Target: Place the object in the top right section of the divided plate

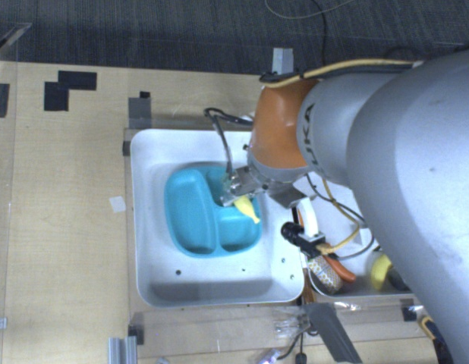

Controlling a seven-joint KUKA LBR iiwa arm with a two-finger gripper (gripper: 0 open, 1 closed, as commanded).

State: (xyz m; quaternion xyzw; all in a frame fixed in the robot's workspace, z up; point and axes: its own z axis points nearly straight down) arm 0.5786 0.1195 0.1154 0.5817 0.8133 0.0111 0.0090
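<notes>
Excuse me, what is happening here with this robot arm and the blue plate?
A grey arm with an orange band reaches over the left white bin, where a blue divided plate lies. Its gripper hangs over the plate's right part, with a yellow object right below it. Whether the object is held or already resting on the plate is unclear.

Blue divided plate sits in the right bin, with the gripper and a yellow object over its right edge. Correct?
Not quite. The camera view shows the blue divided plate in the left bin, not the right one. The gripper and yellow object are over its right edge.
</notes>
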